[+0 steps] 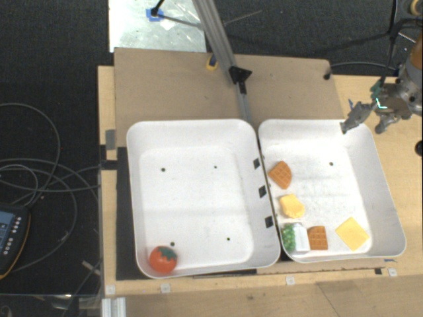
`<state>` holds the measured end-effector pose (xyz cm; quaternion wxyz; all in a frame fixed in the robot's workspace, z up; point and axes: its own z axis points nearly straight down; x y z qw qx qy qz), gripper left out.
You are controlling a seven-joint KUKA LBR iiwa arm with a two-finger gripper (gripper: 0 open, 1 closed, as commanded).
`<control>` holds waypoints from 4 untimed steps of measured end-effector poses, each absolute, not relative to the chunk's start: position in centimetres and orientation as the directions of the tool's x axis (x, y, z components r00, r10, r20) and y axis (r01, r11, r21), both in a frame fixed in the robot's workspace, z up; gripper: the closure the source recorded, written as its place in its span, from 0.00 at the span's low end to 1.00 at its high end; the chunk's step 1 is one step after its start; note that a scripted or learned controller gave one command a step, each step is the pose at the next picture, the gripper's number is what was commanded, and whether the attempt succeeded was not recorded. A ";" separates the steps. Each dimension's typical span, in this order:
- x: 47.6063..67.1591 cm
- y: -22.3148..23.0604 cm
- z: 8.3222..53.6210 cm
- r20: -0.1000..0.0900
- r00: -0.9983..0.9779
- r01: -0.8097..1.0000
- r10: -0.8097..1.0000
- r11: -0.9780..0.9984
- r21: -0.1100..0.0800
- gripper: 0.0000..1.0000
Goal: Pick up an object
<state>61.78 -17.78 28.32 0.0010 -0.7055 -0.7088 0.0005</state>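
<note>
My gripper [367,123] hangs at the far right, above the back right corner of the right bin [380,177]; its two grey fingers are spread apart with nothing between them. In that bin lie a round waffle [280,175], a pale yellow lump [292,207], a green and white item [292,237], a small brown waffle square [317,238] and a yellow cheese slice [351,233]. A red tomato [162,259] rests in the front left corner of the left bin [139,177].
A grey pole [218,35] slants from the top across the brown board to the seam between the bins. Cables [39,170] and a handheld pendant [10,233] lie on the dark floor to the left.
</note>
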 end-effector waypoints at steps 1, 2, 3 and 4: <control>61.8 -17.8 28.6 -0.001 -0.007 1.000 1.000 0.007 0.002 0.00; 62.2 -17.7 22.4 0.000 -0.003 1.000 1.000 0.003 -0.003 0.00; 61.4 -18.1 16.5 0.001 0.000 1.000 1.000 0.000 -0.004 0.00; 60.9 -17.2 11.5 0.001 0.000 1.000 1.000 0.000 -0.003 0.00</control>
